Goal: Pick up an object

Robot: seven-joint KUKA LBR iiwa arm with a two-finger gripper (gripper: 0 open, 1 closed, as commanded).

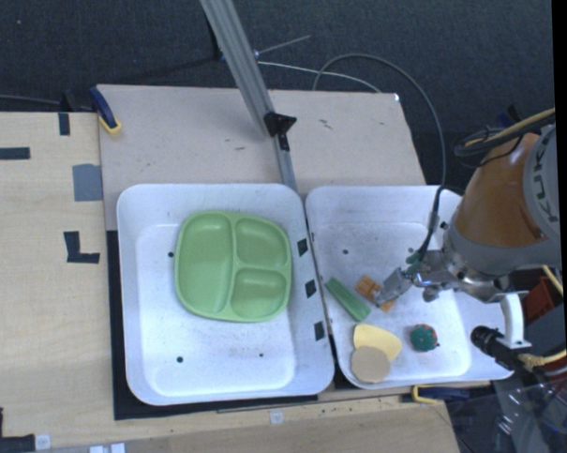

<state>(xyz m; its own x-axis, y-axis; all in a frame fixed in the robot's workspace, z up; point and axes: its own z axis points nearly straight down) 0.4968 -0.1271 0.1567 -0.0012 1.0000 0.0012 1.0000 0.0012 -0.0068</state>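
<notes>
**Arm low in the right bin, gripper at the orange piece**

We find the arm (508,211) entering from the right, its orange band above the wrist and its grey wrist section sloping down and leftward into the right bin (358,203). The gripper (391,289) sits low over the middle of that bin's floor, pointing left.

We cannot tell how the fingers stand: the tip is small and dark against the floor, and no gap or closure can be made out. Nothing is seen lifted between them.

Directly at the gripper tip lies a small orange piece (366,287); whether the two touch we cannot tell. Just left of it a green stick (347,299) lies at a slant, near the bin's left wall. Nearer the front edge of the same bin, a yellow piece (378,339) rests against a tan round disc (370,363), the two touching or overlapping. To their right, apart from them, sits a small dark green object (422,338), under the wrist.

The left bin (145,274) holds a green divided plate (234,266), lying flat towards its far half, well apart from the gripper.
</notes>
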